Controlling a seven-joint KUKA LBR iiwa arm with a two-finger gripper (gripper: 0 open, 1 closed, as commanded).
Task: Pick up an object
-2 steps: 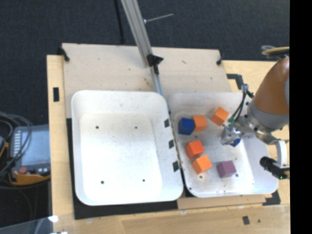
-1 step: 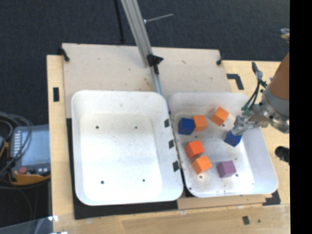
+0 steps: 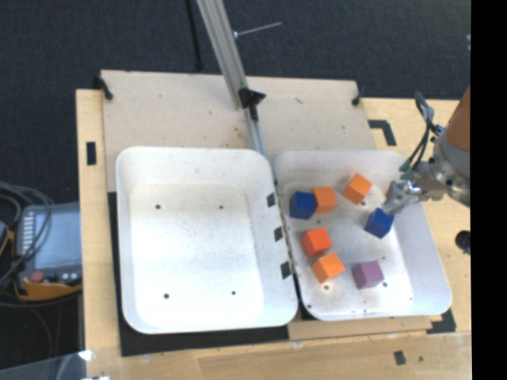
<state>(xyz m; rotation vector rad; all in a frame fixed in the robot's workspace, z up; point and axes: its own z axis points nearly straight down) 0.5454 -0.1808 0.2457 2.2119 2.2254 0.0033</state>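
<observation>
Arm is reaching in from 3 o'clock, w/ the gripper point(image 3: 396, 197) hanging over the right bin point(image 3: 424, 291), just at the upper-right corner of a blue cube point(image 3: 379, 223); can't tell whether the fingers are spread or pressed together, too small and blurred. Nothing is showing between them. Right bin is holding six cubes: a second blue cube point(image 3: 303, 204) at about 10 o'clock touching an orange cube point(image 3: 325, 199), another orange cube point(image 3: 358, 188) at 12, two more orange ones, one point(image 3: 317, 241) near the middle and one point(image 3: 328, 267) just below it, plus a purple cube point(image 3: 367, 274) at 5 o'clock. Left bin point(image 3: 135, 172) is sitting beside it on the counter point(image 3: 91, 212).
</observation>
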